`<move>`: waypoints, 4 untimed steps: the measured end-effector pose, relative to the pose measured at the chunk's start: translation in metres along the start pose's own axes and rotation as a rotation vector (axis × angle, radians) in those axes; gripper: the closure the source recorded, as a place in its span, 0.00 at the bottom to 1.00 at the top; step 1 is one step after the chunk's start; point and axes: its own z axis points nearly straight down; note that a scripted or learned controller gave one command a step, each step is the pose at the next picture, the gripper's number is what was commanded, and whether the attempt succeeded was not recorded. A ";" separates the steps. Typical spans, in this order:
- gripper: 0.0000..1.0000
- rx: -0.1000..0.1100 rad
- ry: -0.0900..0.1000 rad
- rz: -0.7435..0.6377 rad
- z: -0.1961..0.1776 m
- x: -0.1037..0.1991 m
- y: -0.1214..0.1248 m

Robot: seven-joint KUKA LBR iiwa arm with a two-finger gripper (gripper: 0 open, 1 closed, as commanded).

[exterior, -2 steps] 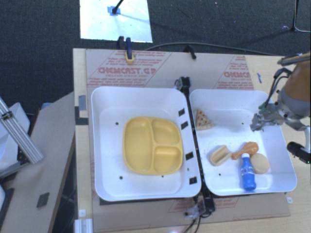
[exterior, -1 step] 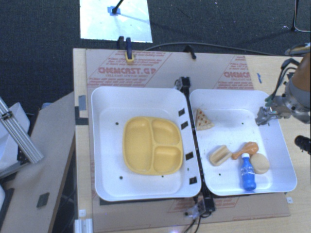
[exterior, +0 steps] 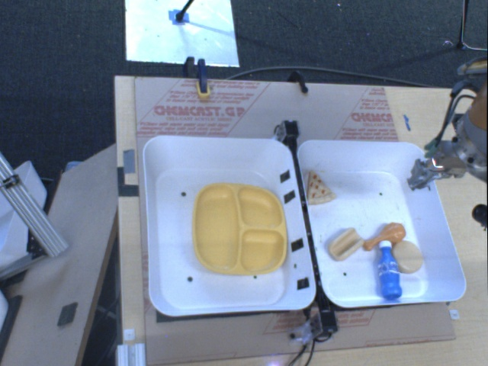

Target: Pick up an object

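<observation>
The blue bottle [exterior: 390, 274] lies at the front of the right bin [exterior: 450, 280]. It looks light, hard and smooth, so it could slip; its middle seems the best place to grab. Touching it are a tan disc [exterior: 409, 257] and an orange drumstick [exterior: 385, 235]. A bun [exterior: 345, 243] is near, and a pizza slice [exterior: 319, 188] lies farther back. The bins are white and smooth. The yellow tray [exterior: 238, 228] sits in the left bin [exterior: 164, 197]. The gripper [exterior: 421, 175] hangs over the right bin's far edge, holding nothing.
</observation>
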 end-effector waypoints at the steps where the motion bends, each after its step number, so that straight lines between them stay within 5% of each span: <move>1: 1.00 0.002 0.002 -0.004 0.006 0.046 0.010; 4: 1.00 0.002 0.005 -0.007 -0.003 0.228 0.033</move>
